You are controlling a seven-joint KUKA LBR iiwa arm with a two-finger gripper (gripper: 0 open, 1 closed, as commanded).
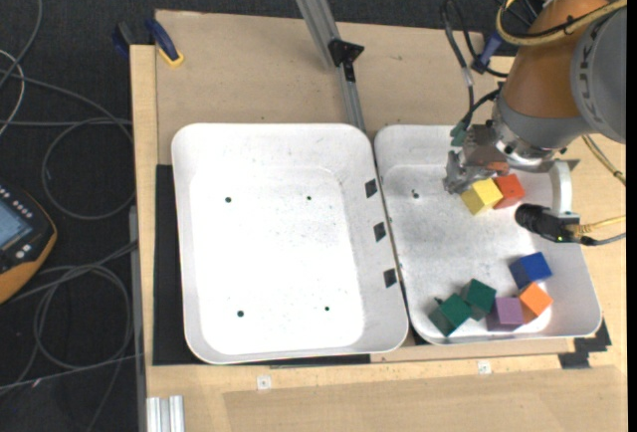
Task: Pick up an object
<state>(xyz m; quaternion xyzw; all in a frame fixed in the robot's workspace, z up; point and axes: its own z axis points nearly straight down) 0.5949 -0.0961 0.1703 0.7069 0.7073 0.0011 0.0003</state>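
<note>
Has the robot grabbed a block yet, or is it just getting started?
Done: the arm has reached the right bin, and its tool sits low beside the yellow block and red block. In hand: nothing I can see. Left: grab one and lift it. The blue block, orange block, purple block and green blocks lie untouched.

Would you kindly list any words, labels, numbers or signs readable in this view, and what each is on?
None can be read.
The handheld device at the left edge has a lit screen, too small and blurred to read.
The blocks, both white bins and the arm show no legible marking.
</note>
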